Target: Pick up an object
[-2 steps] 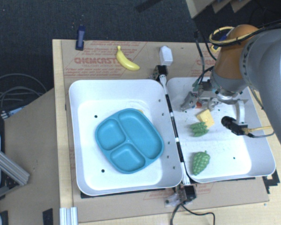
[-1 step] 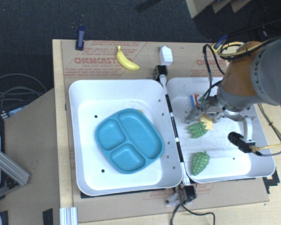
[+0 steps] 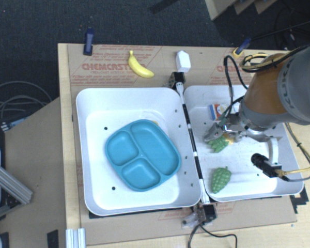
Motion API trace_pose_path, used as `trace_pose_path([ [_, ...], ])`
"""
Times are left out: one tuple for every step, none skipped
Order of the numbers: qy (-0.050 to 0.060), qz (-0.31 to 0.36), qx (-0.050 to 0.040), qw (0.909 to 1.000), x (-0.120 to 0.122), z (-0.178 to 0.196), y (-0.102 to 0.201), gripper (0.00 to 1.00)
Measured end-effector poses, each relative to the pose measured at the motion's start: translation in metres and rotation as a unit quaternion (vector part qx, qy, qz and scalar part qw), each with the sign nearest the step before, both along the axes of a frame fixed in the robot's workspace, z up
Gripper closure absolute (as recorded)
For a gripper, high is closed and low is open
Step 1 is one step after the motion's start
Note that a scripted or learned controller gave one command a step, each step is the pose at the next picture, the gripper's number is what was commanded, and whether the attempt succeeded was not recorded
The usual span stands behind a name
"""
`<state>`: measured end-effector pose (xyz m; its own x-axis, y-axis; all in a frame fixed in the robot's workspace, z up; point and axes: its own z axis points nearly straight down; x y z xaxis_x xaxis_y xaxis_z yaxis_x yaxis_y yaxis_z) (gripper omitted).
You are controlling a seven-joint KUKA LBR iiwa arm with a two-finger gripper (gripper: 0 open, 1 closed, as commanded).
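My gripper hangs low in the right bin, reaching in from the right under the orange wrist band. Its fingers sit right over a small green object, touching or nearly touching its top. A green bunch of grapes lies apart, nearer the bin's front edge. A small red, white and blue item lies just behind the gripper. The arm's body hides the right bin's far right part.
The left bin holds a blue three-compartment plate. A yellow banana and a white block lie on the cardboard behind the bins. Cables loop over the right bin's back edge.
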<state>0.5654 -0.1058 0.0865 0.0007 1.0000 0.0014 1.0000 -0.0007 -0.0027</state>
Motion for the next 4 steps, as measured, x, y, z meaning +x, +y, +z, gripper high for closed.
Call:
trace_pose_path([
  [-0.001, 0.0, -0.0002, 1.0, 0.0, 0.01, 0.0, 1.0],
  [-0.001, 0.0, -0.0009, 1.0, 0.0, 0.01, -0.001, 0.0],
  [0.026, -0.006, 0.0008, 0.9996, 0.09, -0.006, -0.002, 0.0],
  [0.0, 0.0, -0.0004, 1.0, 0.026, 0.004, 0.014, 0.0],
])
